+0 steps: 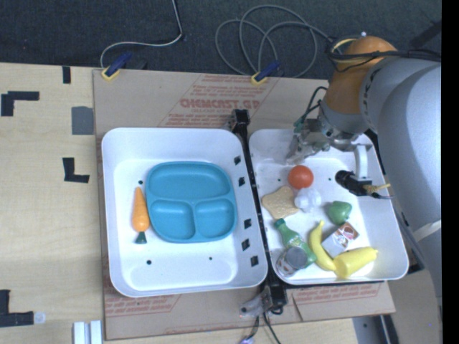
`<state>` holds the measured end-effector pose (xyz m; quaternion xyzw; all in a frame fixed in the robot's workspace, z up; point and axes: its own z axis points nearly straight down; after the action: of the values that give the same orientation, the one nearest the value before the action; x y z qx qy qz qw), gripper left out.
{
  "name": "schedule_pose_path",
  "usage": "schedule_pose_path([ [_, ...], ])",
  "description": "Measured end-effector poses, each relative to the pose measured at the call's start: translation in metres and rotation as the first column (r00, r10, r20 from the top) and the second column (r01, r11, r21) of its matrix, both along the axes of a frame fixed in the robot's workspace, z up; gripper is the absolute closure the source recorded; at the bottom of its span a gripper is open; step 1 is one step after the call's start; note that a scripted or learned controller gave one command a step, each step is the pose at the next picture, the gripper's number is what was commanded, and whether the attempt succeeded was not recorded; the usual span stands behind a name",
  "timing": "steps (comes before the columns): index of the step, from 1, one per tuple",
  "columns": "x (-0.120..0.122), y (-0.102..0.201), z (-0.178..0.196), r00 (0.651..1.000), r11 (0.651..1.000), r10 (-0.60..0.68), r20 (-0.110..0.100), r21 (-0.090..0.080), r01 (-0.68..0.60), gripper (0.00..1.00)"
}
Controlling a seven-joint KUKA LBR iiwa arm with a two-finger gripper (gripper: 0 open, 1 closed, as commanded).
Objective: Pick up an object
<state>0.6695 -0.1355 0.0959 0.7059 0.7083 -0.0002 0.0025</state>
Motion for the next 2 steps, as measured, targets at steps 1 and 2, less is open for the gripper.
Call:
schedule_pose_path([
  [1, 0.0, 0.0, 0.0, 1.0, 1.0, 0.0, 0.0, 0.0, 0.0, 0.0],
  [2, -0.033, 0.037, -0.01, 1.0, 1.0, -0.002, -0.002, 0.003, 0.002, 0.0],
])
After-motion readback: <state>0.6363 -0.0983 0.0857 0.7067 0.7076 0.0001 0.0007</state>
